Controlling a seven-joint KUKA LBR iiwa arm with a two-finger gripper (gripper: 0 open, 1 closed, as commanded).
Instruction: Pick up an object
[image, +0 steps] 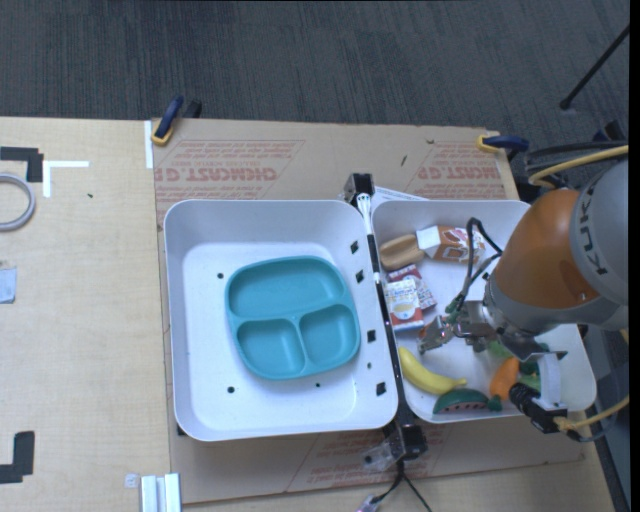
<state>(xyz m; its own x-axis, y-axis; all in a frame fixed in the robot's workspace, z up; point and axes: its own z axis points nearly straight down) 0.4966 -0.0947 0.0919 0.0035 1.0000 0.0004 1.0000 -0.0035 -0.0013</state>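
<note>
Tabletop (80, 330): tan board with a cardboard sheet under two white bins.

Left bin (190, 300): holds one teal divided plate (292, 317), lying flat at its centre.

Right bin (400, 212): holds the small goods, and the arm (560, 255) hangs over its right half, hiding part of the floor.

Pincer (447, 333): low over the middle of the right bin; from this angle I cannot tell how it is set, and nothing is visibly in it.

Banana (427, 373): near-left of the right bin, just nearer than the pincer, clear on its upper side. Likeliest pick, in my judgement.

Bread roll (399, 249): far-left, beside a white packet (429, 238).

Printed sachet (408, 299): flat against the left wall.

Watermelon slice (466, 402) and carrot (503, 378): near edge, close to each other.

Handling note: for the banana, drop straight over its thickest part, straddle it across its width, and stay off the near wall and the watermelon slice.
</note>
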